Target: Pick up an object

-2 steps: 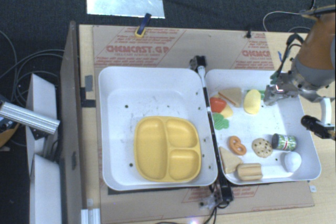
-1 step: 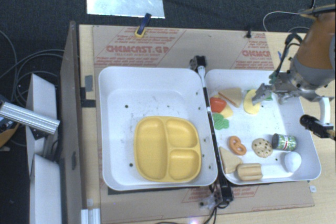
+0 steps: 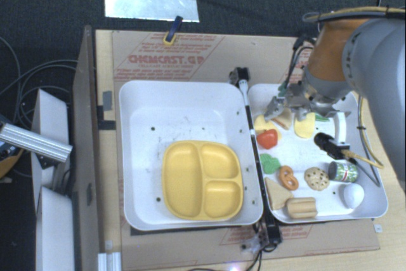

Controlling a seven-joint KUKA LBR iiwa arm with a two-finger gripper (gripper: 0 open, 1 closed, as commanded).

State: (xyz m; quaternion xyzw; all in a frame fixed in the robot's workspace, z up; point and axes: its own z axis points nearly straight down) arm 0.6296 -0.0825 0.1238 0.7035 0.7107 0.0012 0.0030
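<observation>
Tan wedge [image 3: 283, 119] is taken as the likely target; it lies in the right bin [image 3: 303, 153], toward the 11 o'clock corner, close to the divider between the bins. The gripper [image 3: 285, 106] is seen low over that corner, and the wedge sits just beside it at 6 o'clock, partly covered by it. Whether the gripper is apart or together cannot be told from this slant, and nothing is seen to be held. The wedge's long axis is judged to run roughly 10 to 4, though its upper end is hidden. A yellow piece [image 3: 305, 127] is touching or nearly touching the wedge at 3 o'clock, and a red piece [image 3: 268, 138] lies near at 7 o'clock. A short drop toward 6 o'clock is probably all that is needed; the yellow piece could be caught too.
</observation>
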